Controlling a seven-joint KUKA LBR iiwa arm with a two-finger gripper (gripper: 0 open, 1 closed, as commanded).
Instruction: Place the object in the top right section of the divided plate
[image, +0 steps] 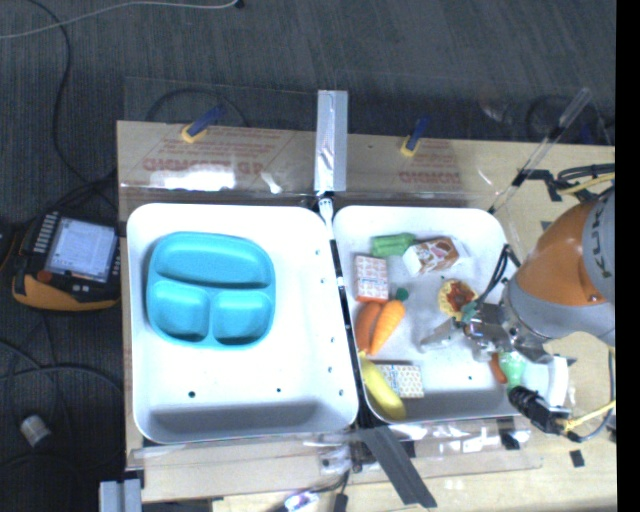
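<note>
Gripper (478, 326) low over the right bin (490, 228), near its right wall; jaws too blurred to read, cannot tell open from closed or whether anything is held. Just left of it: a small red-and-yellow toy (456, 297). Further left lie a carrot (380, 322), banana (383, 388), green vegetable (392, 243) and two checkered packets. Blue divided plate (211, 287) sits in the left bin (150, 400), well apart from the arm.
</note>
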